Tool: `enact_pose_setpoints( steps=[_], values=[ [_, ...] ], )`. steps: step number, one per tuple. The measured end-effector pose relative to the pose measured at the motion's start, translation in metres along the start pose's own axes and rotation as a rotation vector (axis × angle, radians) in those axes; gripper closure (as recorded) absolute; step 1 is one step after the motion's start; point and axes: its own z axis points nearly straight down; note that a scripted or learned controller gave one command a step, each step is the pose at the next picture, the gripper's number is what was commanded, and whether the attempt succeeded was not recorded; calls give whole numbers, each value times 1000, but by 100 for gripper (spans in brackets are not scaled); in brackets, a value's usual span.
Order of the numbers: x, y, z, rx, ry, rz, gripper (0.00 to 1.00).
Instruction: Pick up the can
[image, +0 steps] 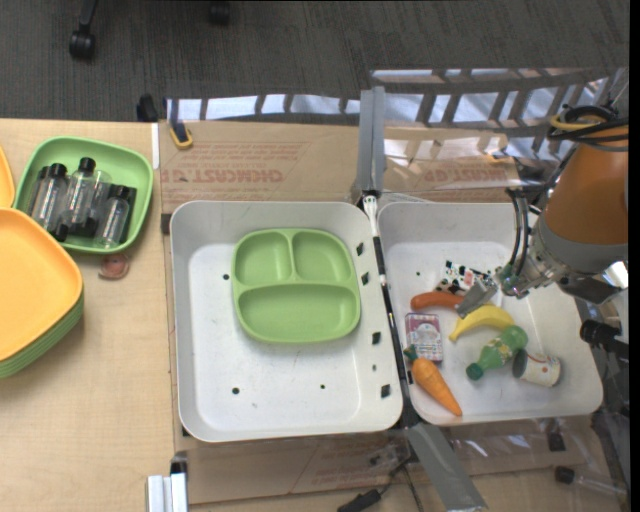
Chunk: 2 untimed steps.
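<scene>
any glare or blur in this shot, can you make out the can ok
Camera view: soft, even lighting with faint shadows; the white right bin looks slightly washed out; the small white cylindrical can lies on its side, recognisable but soft-edged; the grey pincer is somewhat blurred.

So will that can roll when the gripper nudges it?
Probably: the can lies on its side on the right bin's flat floor. The green bottle beside it might check it. The gripper is above the banana.
</scene>
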Motion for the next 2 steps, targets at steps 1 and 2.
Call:
enact_pose_setpoints(
  steps=[1, 2],
  values=[
    [3, -60, 62, 0, 1, -16, 0],
    [20, -2, 34, -1, 0, 79, 0]
  ],
)
